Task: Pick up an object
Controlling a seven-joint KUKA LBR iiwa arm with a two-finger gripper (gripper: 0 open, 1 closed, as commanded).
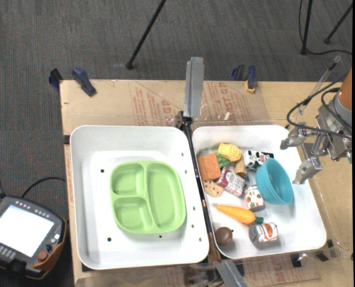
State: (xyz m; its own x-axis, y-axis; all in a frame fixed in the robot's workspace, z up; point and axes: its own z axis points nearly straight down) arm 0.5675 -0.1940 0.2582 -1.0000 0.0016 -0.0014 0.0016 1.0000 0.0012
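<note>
Nearest the lens: teach pendant [19, 235] on the floor at lower left, screen lit. Not relevant to the pick.

Left bin [85, 160] holds a green divided tray [147, 196]. Right bin [312, 220] has all the candidates: teal bowl [274, 181], carrot [236, 213], small can [264, 233], brown round item [224, 235], plus a tight cluster at top left — orange block [208, 167], yellow corn-like piece [229, 151], cookie [213, 188], red-and-white packet [232, 182], black-and-white piece [256, 158], orange-and-white carton [254, 198].

Gripper [312, 157] sits over the right bin's right edge, just beside the bowl. Fingers look spread with nothing between them; small and partly cluttered by cables, so low confidence on exact opening.

Judgement on doing the pick well:
- The cluster is packed and touching, so there's a high risk of a glancing or double grasp. Skip it.
- The bowl is closest, but a rim pinch on a tilted wall tends to slip.
- Best bets are the carrot or the can: both lie apart from their neighbours with bare bin floor around them.
- For the carrot, align the fingers across its short axis, come straight down at mid-body and close fully before lifting.
- Lift vertically and confirm the object is between the fingers before traversing.
</note>
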